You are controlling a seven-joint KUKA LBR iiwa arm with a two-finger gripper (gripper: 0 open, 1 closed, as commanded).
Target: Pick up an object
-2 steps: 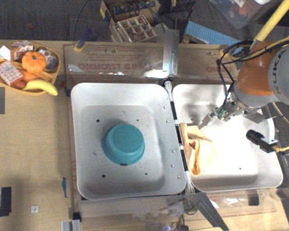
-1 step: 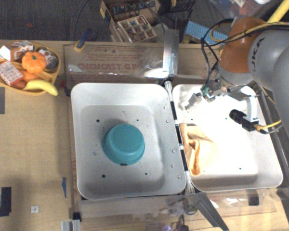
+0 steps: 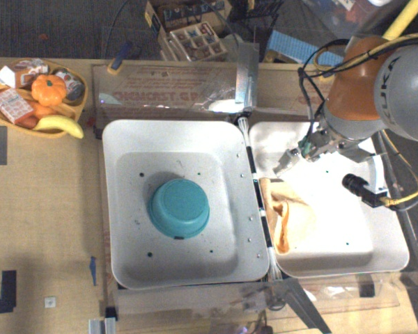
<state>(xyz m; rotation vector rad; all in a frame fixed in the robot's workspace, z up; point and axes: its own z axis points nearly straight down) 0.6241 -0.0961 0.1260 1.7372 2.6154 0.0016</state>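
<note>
Orange cloth [image 3: 284,214] lies below the fingers [image 3: 290,160].

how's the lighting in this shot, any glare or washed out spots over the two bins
Camera view: the right bin is overexposed, its floor nearly pure white around the yellow cloth; the left bin is evenly lit, with the teal bowl crisp; glare streaks the clear plastic behind; the gripper looks slightly soft.
</note>
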